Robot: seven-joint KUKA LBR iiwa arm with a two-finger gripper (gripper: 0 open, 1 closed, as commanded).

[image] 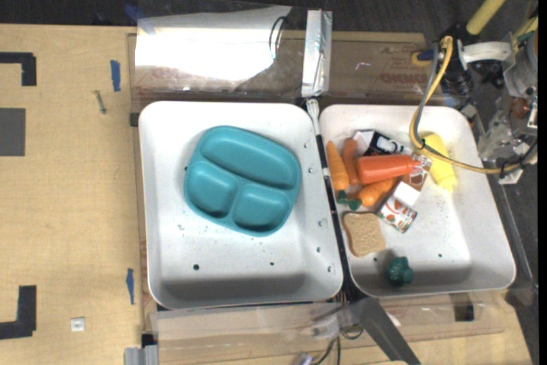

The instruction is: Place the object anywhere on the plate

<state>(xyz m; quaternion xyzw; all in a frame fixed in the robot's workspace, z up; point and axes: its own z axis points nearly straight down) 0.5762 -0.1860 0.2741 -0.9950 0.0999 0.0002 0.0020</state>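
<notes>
A teal plate (243,179) with three compartments lies flat in the middle of the left bin (162,269). The right bin (479,252) holds a cluster of toy food toward its nine o'clock side: two orange carrots (340,165) lean along the wall, a red-orange bottle (389,166) lies across them, and a yellow piece (440,162) sits at the cluster's three o'clock. A small carton (400,208) rests just below the bottle, a bread slice (364,233) at its seven o'clock, and a green broccoli (398,271) near the bin's six o'clock rim. The arm's hardware (513,111) stands at the worktop's three o'clock edge, and I cannot tell how the claw stands.
</notes>
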